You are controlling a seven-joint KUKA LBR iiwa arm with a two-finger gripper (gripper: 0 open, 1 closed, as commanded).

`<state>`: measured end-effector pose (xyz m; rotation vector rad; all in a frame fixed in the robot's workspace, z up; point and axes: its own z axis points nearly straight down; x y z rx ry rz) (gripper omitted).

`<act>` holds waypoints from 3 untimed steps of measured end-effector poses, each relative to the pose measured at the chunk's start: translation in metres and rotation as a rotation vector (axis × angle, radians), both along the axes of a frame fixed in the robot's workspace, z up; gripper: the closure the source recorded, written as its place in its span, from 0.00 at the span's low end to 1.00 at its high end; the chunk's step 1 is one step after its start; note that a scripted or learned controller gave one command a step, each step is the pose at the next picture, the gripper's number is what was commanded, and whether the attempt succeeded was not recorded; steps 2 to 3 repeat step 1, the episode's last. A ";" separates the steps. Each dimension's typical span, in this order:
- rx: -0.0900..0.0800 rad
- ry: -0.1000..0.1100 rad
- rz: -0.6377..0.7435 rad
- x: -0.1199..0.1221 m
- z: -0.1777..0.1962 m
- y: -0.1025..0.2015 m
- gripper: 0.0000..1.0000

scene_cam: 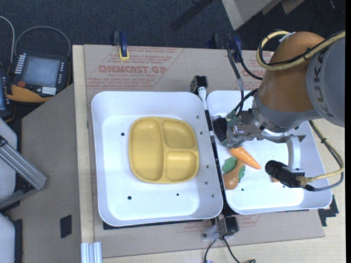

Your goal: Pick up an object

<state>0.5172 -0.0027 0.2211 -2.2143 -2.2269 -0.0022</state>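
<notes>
Left bin (109, 190): one yellow divided plate (163, 149), centred. Right bin (274, 201): an orange carrot (244, 158) lies just beside a second orange-and-green toy vegetable (233, 176) near the bin's left wall. Gripper (237, 131): poised directly above the carrot, jaw state indeterminable.

Dark carpet floor (109, 4) surrounds cardboard-topped bench (148, 64).

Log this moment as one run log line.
gripper: over right bin | toy carrot: lying in bin, beside it | yellow divided plate: left bin
</notes>
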 end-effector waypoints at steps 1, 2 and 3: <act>0.000 0.004 0.000 -0.006 -0.010 0.054 1.00; 0.000 0.004 0.000 -0.006 -0.010 0.054 1.00; 0.000 0.004 0.000 -0.006 -0.010 0.054 1.00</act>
